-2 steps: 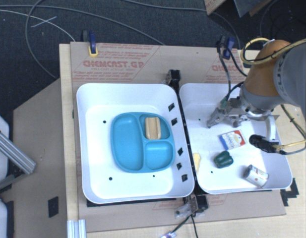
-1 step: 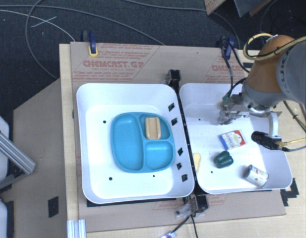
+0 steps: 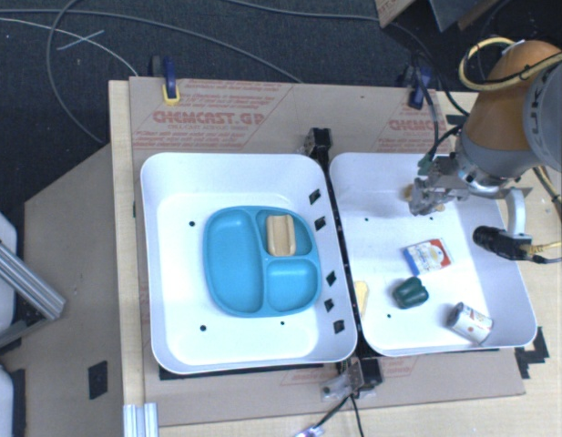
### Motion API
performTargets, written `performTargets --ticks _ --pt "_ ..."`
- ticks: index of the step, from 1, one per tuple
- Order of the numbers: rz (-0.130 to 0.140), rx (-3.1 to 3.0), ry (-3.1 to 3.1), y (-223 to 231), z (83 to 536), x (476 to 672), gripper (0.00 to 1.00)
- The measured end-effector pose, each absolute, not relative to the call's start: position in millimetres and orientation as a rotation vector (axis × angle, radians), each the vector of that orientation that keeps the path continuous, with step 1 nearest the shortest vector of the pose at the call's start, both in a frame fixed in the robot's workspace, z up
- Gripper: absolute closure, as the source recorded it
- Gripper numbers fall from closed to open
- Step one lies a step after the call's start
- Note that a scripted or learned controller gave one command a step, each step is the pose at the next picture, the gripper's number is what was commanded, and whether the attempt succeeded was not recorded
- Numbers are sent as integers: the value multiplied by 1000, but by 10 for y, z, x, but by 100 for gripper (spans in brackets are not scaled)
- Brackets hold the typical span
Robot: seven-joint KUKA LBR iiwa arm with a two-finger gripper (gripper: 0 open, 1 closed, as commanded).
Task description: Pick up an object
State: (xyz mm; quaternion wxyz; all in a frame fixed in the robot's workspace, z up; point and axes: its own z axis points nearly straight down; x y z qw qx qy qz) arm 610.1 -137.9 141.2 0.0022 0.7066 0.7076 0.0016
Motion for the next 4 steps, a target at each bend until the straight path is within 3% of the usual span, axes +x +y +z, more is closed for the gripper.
performTargets --ticks 1,2,4 --pt "6 2216 2219 -1399 2039 6171 100" --pt "4 2217 2220 -1398 2345 6182 100" --pt "-1 2220 2229 -542 2236 5877 100"
